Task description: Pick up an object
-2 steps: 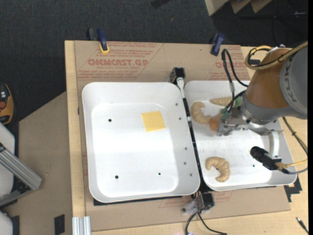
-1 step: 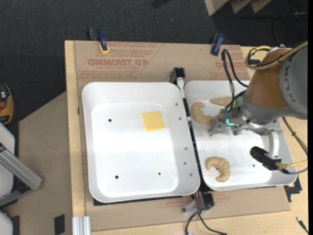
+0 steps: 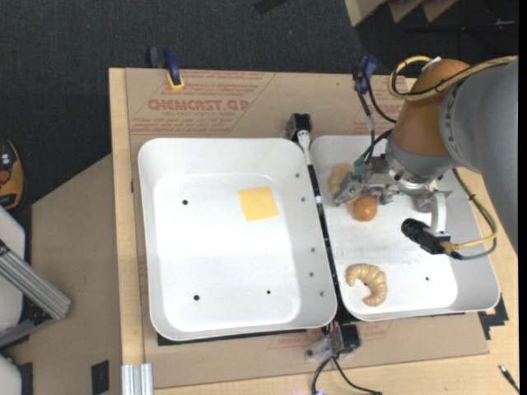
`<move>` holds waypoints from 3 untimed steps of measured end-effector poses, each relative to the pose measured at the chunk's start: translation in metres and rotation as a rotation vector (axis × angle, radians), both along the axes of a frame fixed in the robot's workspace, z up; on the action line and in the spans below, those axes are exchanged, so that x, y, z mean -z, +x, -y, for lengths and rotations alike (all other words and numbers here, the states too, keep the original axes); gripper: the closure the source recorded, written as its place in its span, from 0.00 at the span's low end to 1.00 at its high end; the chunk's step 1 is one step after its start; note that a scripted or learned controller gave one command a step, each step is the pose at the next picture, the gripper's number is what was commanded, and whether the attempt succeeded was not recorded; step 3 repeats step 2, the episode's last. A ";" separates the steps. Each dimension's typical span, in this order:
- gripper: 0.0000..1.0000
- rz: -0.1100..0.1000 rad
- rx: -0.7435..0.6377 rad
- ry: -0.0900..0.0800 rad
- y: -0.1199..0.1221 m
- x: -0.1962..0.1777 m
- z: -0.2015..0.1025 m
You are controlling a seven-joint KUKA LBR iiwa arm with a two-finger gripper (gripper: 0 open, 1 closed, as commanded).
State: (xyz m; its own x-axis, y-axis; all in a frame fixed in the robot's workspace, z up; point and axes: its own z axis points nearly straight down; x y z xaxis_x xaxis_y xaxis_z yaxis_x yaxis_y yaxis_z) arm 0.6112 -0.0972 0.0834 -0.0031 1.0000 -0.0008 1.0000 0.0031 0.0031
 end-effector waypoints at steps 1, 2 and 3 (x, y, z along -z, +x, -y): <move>1.00 0.000 0.002 0.000 -0.002 -0.012 0.001; 1.00 0.011 -0.005 0.001 0.048 -0.108 -0.064; 1.00 0.011 -0.005 0.001 0.048 -0.108 -0.064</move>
